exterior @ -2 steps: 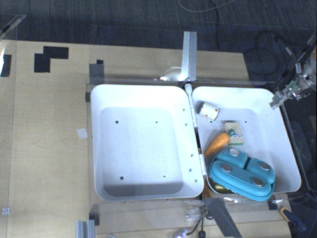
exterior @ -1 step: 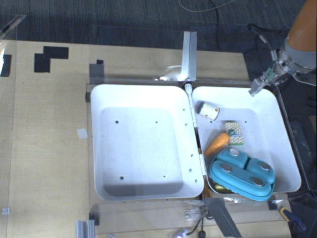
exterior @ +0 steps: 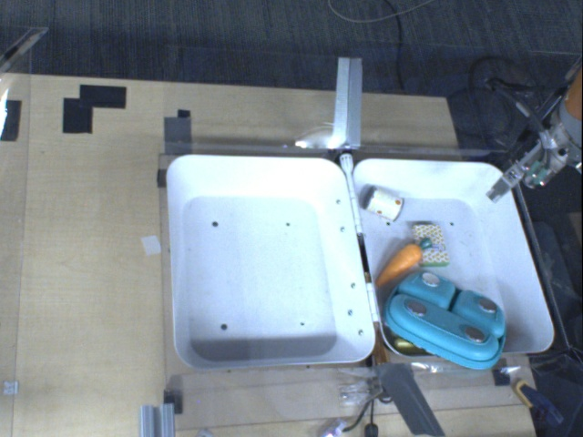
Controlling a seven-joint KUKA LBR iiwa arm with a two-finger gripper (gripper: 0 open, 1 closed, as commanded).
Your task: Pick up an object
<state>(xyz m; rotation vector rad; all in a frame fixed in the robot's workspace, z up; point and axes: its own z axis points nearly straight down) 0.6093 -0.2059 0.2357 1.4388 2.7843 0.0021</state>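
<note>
Four things in the right bin [exterior: 533, 271]: orange carrot [exterior: 401, 263] mid-bin, probably light, stiff, best taken across its middle; blue block [exterior: 446, 318] touching it, bulky; small white cylinder [exterior: 383, 204]; patterned piece [exterior: 432, 241]; left bin [exterior: 182, 271] bare; gripper [exterior: 504, 188] at the far right rim, nothing held, gap of jaws impossible to tell.

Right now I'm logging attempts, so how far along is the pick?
Nothing looks picked yet: the carrot, blue toy and small white cylinder all lie in the right bin. The gripper hangs above its far right corner. Descent, grasp and lift remain.
</note>
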